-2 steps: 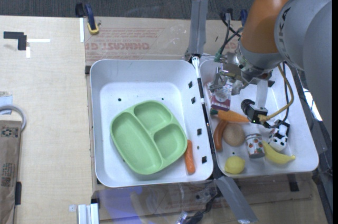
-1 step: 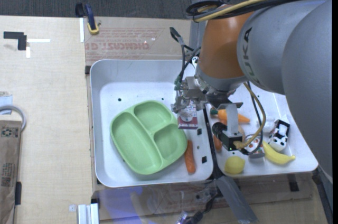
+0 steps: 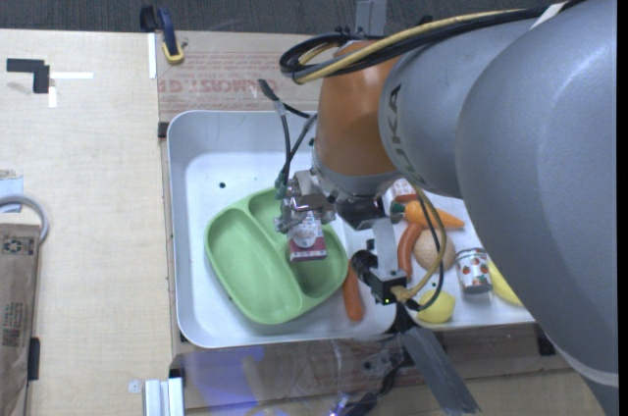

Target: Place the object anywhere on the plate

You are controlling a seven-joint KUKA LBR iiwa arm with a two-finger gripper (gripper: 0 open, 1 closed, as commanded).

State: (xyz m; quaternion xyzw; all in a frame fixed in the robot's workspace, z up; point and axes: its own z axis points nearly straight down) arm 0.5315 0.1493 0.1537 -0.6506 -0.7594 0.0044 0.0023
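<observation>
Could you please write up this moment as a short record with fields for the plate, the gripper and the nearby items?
plate: green divided plate in the white bin
gripper: gripper over the plate's right compartment
object: small maroon-and-white item at the fingertips, above the plate
nearby: orange carrot just off the plate's right rim; yellow lemon further right

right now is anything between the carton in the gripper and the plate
Nothing visible. The gripper holds the small carton right above the green plate, over its smaller right compartment. No other item lies between them; the carrot lies off the plate's right edge in the bin.
</observation>
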